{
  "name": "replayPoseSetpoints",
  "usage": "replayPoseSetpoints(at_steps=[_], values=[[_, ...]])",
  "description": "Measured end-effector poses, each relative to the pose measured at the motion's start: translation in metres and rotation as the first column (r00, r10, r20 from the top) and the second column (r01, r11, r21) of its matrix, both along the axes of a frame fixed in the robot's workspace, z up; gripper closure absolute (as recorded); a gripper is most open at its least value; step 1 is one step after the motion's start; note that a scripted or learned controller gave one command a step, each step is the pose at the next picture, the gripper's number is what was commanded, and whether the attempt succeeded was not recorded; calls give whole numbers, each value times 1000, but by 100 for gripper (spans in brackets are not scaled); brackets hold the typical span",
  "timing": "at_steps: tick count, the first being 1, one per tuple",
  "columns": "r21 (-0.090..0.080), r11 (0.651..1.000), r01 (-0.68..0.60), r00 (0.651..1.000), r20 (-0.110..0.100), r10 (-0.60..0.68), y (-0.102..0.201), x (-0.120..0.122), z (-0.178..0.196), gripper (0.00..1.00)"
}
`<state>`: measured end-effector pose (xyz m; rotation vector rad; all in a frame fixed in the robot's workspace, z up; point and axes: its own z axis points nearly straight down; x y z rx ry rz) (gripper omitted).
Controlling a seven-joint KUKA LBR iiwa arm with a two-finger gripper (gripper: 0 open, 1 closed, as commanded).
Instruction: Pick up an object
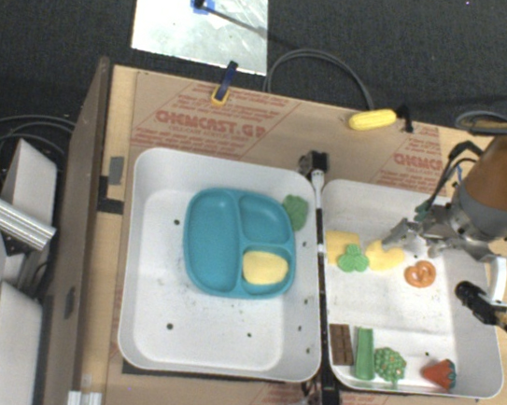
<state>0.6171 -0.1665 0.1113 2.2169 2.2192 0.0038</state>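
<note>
My gripper hangs low over the back of the right bin, just above and right of a pale yellow piece. A green clover-shaped toy and another yellow piece lie to that piece's left. An orange pretzel sits just below the gripper. Along the bin's front edge lie a brown bar, a green stick, a green knobbly toy and a red strawberry. I see nothing held in the gripper.
The left bin holds a blue divided plate with a yellow lump in its lower right compartment and a green toy at its top right rim. A yellow banana lies on the bench behind the bins.
</note>
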Motion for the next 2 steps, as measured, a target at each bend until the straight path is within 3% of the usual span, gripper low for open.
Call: replayPoseSetpoints(at_steps=[1,2], values=[[0,1000,-5,1000,3,5,62,-13,-24,0],[1,1000,-7,1000,8,7,60,-11,-11,100]])
